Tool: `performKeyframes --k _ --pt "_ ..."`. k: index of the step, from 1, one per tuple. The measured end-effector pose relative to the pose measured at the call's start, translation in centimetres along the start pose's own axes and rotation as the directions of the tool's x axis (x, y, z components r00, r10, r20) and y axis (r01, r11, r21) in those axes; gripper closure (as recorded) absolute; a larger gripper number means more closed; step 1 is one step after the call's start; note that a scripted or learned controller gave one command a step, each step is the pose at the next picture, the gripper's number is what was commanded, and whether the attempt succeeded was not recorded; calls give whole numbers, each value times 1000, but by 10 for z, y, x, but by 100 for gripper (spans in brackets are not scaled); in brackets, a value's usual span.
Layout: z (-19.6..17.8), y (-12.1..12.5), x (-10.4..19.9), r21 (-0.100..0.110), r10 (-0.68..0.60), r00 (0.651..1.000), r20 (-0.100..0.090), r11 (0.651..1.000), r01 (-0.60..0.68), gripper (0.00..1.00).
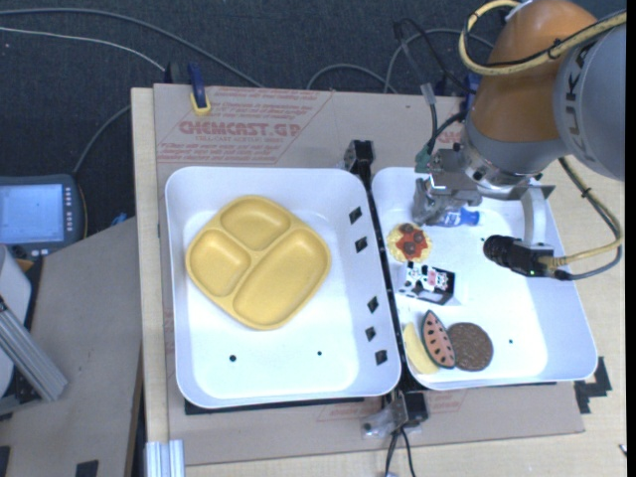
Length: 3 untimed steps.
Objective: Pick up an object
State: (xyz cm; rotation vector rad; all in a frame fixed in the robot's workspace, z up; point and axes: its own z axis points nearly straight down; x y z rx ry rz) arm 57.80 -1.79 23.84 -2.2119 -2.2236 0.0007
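On the worktop (248, 117), the left bin (199, 366) holds a yellow divided plate (258, 261). The right bin (556, 336) holds a pizza toy (409, 241), cow-print piece (429, 282), watermelon slice (435, 339) and brown disc (471, 346). The pincer (435, 207) hangs above the bin's upper-left corner; its state cannot be told.

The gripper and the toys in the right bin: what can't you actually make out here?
- Gripper, camera view: its fingers are masked by the arm's own body, so open or shut is unclear.
- Blue thing under the gripper: mostly covered by it, so what it is stays unknown.
- Black-and-white toy: too small to identify.
- Yellow piece: partly behind the watermelon slice.
- Arm: cut off by the top and right edges.
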Motion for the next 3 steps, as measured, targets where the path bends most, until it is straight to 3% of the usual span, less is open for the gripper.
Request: performKeyframes --k 2,3 --pt "24 -29 106 1 -1 1000 0 1000 1 100" --pt "23 -28 102 -1 5 1000 2 1000 -5 0"
